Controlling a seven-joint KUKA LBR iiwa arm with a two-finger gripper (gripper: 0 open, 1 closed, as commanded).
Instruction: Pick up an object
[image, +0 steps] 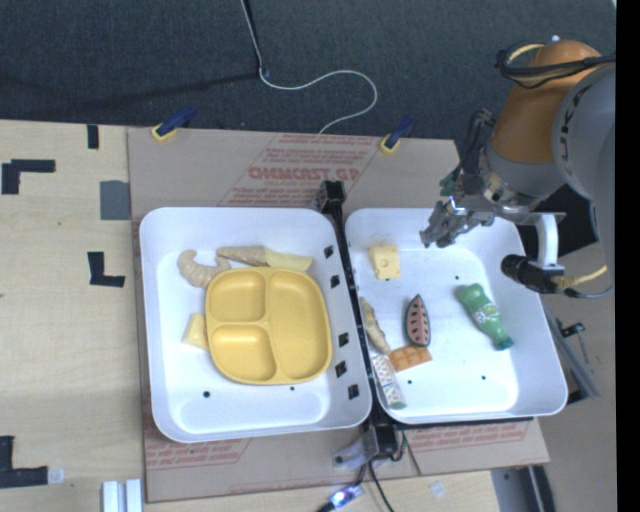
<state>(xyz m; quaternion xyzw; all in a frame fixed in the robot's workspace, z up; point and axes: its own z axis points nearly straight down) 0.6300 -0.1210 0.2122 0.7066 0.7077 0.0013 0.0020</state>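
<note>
Here the end effector (440, 228) hangs over the right bin's (530, 400) far edge; whether it is wide or narrow I cannot tell. Nearest is the yellow cheese block (385, 263), well apart from the walls, so a straight descent suits it. The green bottle (485, 316) also has room around it; the pieces by the divider (348, 300) are crowded.

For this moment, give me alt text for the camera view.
The gripper hangs over the right bin's far edge, above a yellow cheese wedge, watermelon slice and green bottle. The left bin holds a yellow divided plate.
</note>
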